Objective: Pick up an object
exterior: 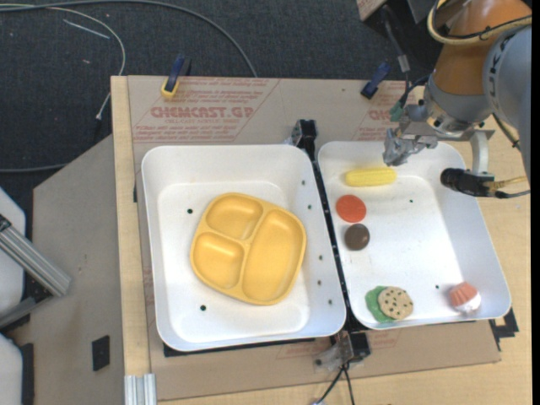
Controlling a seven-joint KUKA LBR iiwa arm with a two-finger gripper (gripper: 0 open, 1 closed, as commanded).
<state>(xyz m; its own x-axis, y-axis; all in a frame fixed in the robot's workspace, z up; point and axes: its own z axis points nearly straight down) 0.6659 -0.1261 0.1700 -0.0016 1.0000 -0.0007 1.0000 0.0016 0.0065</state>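
The bench (76, 226) is a tan board laid over dark carpet, and a thin grey cable (110, 36) loops across that carpet beyond its far edge. A sheet of cardboard (211, 108) lies under both bins, pinned at the far edge by two blue clamps, one (175, 74) near the far-left corner and one (375, 80) further right. Red lettering on the cardboard reads "CHEMCAST GP", and it is partly repeated, faintly, near the right clamp.

The left bin (160, 226) carries a yellow divided plate (248, 248) with three compartments, sitting near its middle. Black clips (305, 131) join the two bins at the far end of their shared edge.

In the right bin (472, 234), a yellow corn cob (369, 177) lies near the far edge. Just nearer along the left wall sit a round orange piece (351, 207) and a dark brown ball (357, 237). A green-rimmed cookie (389, 303) rests at the near-left corner, and a small pink-and-white item (463, 296) at the near-right corner.

The gripper (396, 152) hangs over the far edge of the right bin, just beside the corn cob's right end, with nothing between its fingers; from here I cannot tell how far apart they stand.
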